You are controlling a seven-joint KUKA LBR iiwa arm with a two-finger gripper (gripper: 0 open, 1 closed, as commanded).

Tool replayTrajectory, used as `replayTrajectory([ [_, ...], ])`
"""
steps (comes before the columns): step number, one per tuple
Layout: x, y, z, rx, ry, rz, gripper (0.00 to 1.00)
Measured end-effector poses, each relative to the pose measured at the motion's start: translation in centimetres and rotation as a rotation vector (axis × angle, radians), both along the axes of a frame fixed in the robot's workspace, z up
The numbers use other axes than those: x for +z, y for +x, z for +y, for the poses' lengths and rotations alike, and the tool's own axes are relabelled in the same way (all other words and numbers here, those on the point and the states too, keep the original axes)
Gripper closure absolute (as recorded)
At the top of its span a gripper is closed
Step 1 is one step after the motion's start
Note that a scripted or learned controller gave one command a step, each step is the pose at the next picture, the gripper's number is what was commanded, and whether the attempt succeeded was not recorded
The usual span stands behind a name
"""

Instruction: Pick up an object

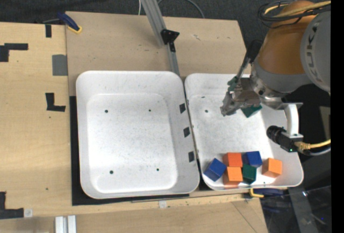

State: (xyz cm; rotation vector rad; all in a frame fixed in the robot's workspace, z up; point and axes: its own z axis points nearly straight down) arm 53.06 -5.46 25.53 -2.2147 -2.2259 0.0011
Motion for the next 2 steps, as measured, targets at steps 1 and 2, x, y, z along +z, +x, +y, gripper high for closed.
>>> replayTrajectory([
  [1,-1.8,-0.6,5.5,0.001,0.001,0.002,1.00],
  [2,-2.6,-0.3,11.0,0.002,0.000,0.001,1.00],
])
